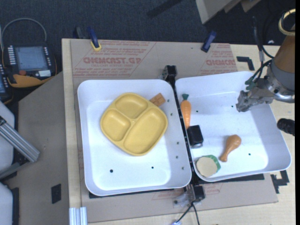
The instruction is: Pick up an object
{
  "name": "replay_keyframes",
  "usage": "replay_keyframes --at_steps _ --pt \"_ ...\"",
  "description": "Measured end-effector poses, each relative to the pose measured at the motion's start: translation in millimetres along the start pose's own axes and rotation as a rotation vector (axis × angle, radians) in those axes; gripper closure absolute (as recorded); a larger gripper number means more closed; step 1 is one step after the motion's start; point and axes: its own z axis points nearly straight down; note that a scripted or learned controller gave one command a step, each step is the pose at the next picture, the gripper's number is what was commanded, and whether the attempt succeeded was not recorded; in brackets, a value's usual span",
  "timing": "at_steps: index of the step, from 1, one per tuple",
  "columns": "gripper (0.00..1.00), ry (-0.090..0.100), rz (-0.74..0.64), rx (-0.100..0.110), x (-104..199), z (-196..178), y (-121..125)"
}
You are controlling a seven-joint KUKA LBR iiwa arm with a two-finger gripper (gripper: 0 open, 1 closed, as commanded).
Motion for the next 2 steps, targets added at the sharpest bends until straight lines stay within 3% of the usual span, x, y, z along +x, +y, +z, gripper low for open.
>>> replay_keyframes --at_steps 2 --pt "1.00 -0.001 0.000 0.000 103 -3 -4"
